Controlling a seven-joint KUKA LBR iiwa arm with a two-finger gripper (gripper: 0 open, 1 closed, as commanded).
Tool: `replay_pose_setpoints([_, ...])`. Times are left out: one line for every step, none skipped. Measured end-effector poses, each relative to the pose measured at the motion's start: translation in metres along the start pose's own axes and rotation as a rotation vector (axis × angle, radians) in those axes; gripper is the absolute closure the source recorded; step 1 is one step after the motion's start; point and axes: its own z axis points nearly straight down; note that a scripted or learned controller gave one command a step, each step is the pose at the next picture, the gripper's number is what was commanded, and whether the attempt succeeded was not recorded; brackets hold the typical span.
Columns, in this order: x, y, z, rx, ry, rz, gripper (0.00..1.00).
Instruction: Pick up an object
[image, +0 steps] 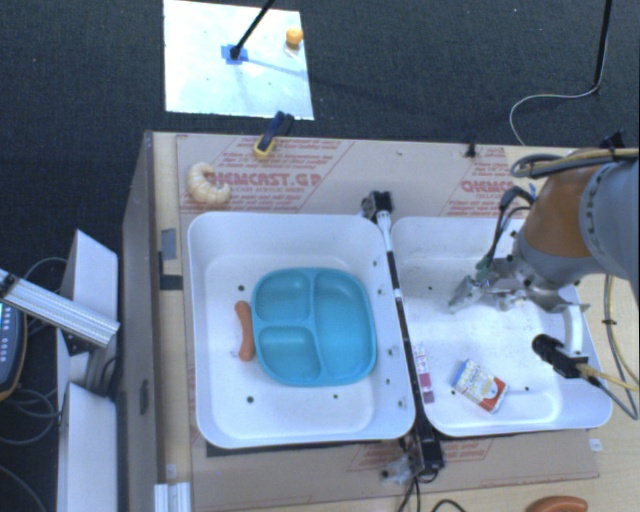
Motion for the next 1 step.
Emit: replay_pose_setpoints([0.0016,0.0538,-0.0347,-0.005,-0.001,-0.001,0.0])
